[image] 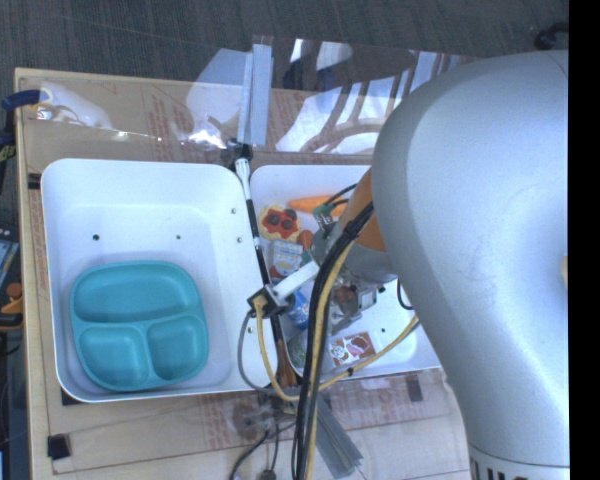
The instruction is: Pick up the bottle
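While the bulky grey arm point(480, 258) covers most of the right shallow white bin point(280, 183), the gripper point(325, 268) sits low among that bin's clutter, behind black and yellow cables point(315, 348). Whether it is spread or pressed together cannot be told. A clear plastic bottle with blue parts point(292, 313) appears to lie just beside the gripper, near the bin's left wall, partly hidden. A red-and-yellow flat item point(278, 222) and an orange carrot-shaped piece point(310, 205) lie at the far side. The left shallow white bin point(130, 193) holds a teal three-compartment plastic tray point(138, 323) at its near side.
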Controlling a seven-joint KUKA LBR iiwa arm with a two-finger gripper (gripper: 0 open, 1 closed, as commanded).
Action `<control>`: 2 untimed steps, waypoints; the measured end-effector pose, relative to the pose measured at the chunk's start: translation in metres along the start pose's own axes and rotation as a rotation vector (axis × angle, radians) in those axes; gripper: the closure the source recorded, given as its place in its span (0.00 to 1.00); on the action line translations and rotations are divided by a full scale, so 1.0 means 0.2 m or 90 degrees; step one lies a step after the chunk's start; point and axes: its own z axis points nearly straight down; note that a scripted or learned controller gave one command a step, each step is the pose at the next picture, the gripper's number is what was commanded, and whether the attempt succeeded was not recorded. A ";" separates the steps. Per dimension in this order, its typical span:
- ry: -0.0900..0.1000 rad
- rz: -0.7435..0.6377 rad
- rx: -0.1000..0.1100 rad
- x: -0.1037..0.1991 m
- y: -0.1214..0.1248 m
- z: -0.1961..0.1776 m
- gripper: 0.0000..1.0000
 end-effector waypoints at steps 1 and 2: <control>-0.003 -0.005 0.002 0.00 0.00 -0.04 1.00; -0.004 -0.006 0.003 0.00 -0.01 -0.04 0.00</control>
